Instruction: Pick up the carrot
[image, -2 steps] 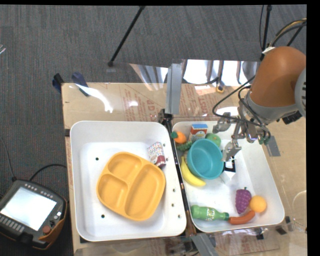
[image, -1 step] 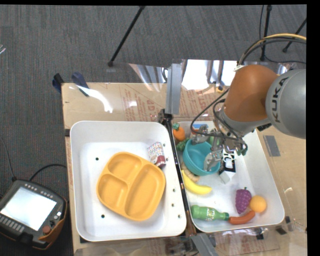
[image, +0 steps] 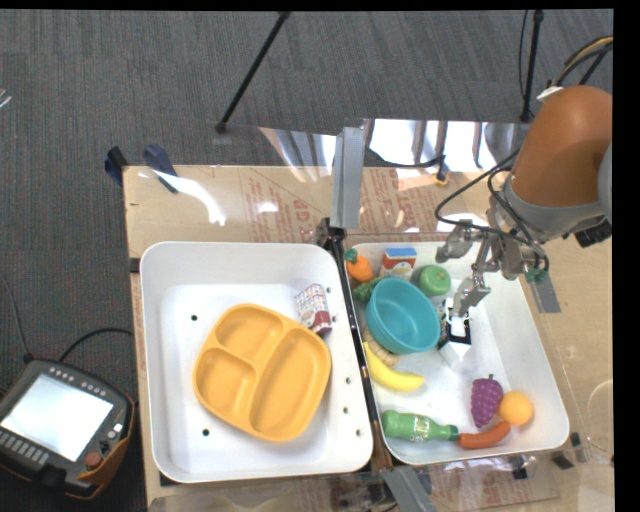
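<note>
My gripper (image: 466, 300) hangs just right of the teal bowl (image: 402, 312), open or closed I cannot tell. The carrot (image: 358, 268), I judge, lies untouched just upper-left of the bowl, which stands between us.

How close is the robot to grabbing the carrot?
Nothing is done yet: the carrot lies in the right bin, in its far corner beside the teal bowl. The gripper hangs over that bin, across the bowl from the carrot. Left to do: reach the carrot, grip it and lift it.
</note>
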